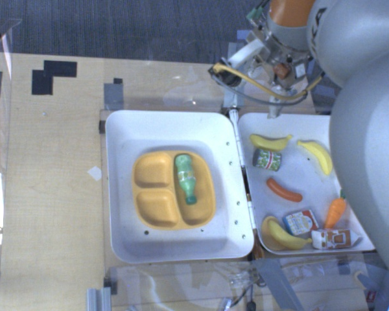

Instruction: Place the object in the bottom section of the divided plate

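Centrally, bottle point(185, 179) within divided plate point(146, 167)

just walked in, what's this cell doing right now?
A KUKA arm reaches in from the right over two white bins. The left bin holds a yellow divided plate with a green bottle lying in its long right-hand section. The right bin still has three bananas, a can, a sausage, a carrot and two small packets. The gripper sits above the right bin's top edge with nothing visibly held.
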Available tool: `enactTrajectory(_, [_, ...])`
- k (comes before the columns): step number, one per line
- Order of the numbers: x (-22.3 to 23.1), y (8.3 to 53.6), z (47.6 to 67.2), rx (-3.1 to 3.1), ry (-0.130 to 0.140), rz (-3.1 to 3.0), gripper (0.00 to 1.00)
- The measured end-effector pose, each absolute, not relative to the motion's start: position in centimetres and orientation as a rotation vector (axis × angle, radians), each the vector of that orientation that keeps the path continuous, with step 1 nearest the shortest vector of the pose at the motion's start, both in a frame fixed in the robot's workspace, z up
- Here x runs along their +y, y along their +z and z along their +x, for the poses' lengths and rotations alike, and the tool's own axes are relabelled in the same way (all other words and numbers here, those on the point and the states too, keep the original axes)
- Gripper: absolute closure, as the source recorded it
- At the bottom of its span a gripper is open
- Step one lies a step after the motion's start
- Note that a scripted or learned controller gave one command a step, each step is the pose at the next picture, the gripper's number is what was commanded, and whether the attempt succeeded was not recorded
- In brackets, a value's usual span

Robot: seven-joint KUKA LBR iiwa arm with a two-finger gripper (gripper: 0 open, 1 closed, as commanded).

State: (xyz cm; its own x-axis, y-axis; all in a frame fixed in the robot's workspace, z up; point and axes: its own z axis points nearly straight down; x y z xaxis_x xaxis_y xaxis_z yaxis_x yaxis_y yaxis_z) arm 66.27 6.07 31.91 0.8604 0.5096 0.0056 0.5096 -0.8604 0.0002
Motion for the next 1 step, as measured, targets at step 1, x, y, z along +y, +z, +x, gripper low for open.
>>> enactTrajectory(1, [1.99,33.08,65.61,-0.757,-0.006,-3.049,0.0])
